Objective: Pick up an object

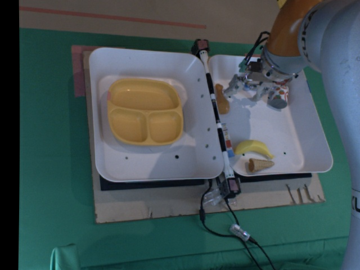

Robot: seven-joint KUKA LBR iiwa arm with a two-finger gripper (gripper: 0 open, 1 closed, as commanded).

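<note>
My gripper [248, 91] hangs over the back part of the right bin [315, 145], with its fingers [232, 88] spread open and nothing between them. A brown oblong toy [222, 103] lies just to the left of and below the left finger, against the bin's left wall. A white cup with coloured dots [280, 97] stands right beside the gripper on its right, partly hidden by it. A yellow banana [253, 147] and a tan ice-cream cone [260, 165] lie near the bin's front edge.
The left bin [101, 156] holds a yellow divided plate [145, 111]. A black-and-white rail [216, 108] runs between the bins. Cables [225, 221] trail over the green cloth in front. The arm [315, 27] covers the right bin's far right corner.
</note>
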